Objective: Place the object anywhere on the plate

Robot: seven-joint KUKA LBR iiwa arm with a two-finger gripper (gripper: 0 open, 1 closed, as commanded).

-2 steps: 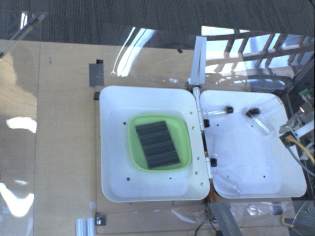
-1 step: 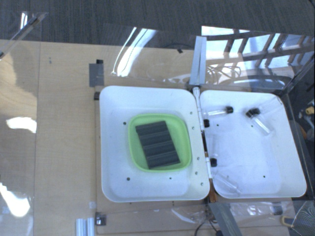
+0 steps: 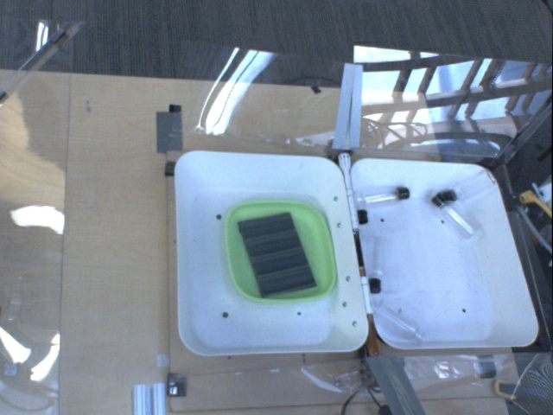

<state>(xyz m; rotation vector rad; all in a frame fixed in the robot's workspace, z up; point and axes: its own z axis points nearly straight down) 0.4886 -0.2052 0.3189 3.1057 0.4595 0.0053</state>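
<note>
A square light-green plate [image 3: 237,271] sits in the middle of the left white bin [image 3: 197,318]. A dark grey ribbed rectangular block [image 3: 276,254] lies flat on the plate, turned slightly off square, inside the rim. Nothing is touching the block.
The right white bin [image 3: 458,292] holds a clear vial with a black cap [image 3: 386,196] at its back left, another [image 3: 453,211] at its back middle, and a clear vial [image 3: 397,322] near its front left. A metal post [image 3: 349,106] stands behind the seam between the bins.
</note>
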